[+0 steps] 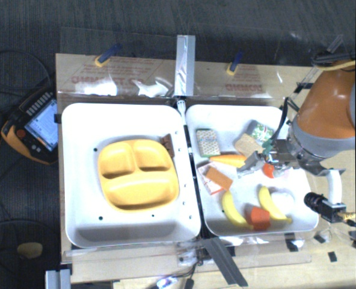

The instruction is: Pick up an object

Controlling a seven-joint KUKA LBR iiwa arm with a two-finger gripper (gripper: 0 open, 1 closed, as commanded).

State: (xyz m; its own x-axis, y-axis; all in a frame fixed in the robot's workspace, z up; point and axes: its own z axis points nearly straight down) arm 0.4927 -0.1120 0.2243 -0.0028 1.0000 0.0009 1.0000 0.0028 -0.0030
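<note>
Near edge of the right bin (298, 224): two bananas (232, 211) with a red block (260, 217) between them, loose and jumbled, likely dumped in as pick targets. Left bin (76, 221) holds a yellow divided tray (138, 172), lying flat at centre. Arm (325, 110) reaches in from the right, low over the right bin. Gripper (261, 160) sits mid-bin, touching or just beside the carrot (229, 159) and a small red piece (268, 170). Can't tell finger spread or any grasp. Cracker (246, 143) and sponge (207, 141) lie farther back.
</note>
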